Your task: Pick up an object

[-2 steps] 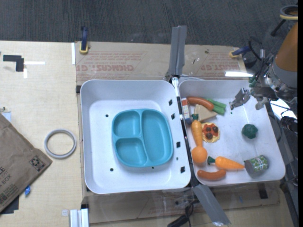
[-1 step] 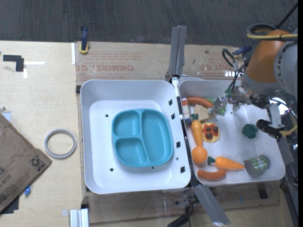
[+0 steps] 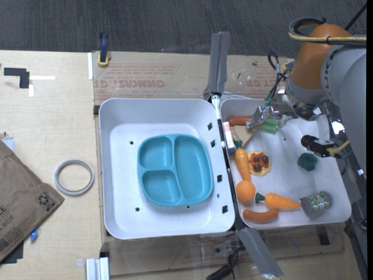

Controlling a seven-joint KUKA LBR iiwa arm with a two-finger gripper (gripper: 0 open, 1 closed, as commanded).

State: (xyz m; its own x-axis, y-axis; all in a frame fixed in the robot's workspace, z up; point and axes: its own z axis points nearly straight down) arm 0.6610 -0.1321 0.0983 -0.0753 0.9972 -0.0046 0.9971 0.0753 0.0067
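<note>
The tool [image 3: 265,120] hangs over the right bin's [image 3: 344,185] far-left corner — whether clenched or released, I cannot tell. Nearest is the sausage [image 3: 238,121], against the wall — a descent could clip the rim.

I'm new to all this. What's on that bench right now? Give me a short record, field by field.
left bin: holds a teal divided plate
right bin: toy carrots, sausage, pizza slice, green can, dark green piece
gripper: low over the right bin's far left corner, nothing visibly held
bench, left: tape ring, cardboard box
</note>
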